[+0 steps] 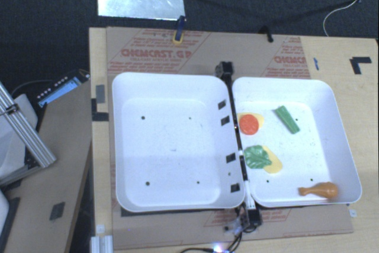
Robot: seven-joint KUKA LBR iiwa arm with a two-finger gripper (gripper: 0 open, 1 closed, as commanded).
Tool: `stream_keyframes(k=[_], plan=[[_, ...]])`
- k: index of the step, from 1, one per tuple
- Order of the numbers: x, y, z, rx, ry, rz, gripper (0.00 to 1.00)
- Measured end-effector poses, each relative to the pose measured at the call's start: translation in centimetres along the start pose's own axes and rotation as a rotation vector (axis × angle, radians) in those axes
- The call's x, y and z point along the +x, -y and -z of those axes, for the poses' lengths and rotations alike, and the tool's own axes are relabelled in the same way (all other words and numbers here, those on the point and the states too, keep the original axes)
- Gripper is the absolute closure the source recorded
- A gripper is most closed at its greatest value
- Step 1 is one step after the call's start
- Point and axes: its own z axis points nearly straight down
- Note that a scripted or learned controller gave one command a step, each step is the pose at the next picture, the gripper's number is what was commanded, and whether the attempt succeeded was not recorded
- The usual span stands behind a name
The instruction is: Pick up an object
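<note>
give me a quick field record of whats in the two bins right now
bins: two shallow white bins side by side, left bin, right bin
right bin items: red round piece, green stick, green leafy piece, yellow flat piece, orange-brown drumstick shape
overlap: leafy piece touches the yellow piece
near divider: red round piece, leafy piece
front right corner: drumstick shape
under bins: cardboard sheet
</note>
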Motion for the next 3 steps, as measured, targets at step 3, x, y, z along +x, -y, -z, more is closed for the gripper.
stream_keyframes(k=[3], plan=[[0.1,-2.3,-0.1,0.0,0.001,0.004,1.0]])
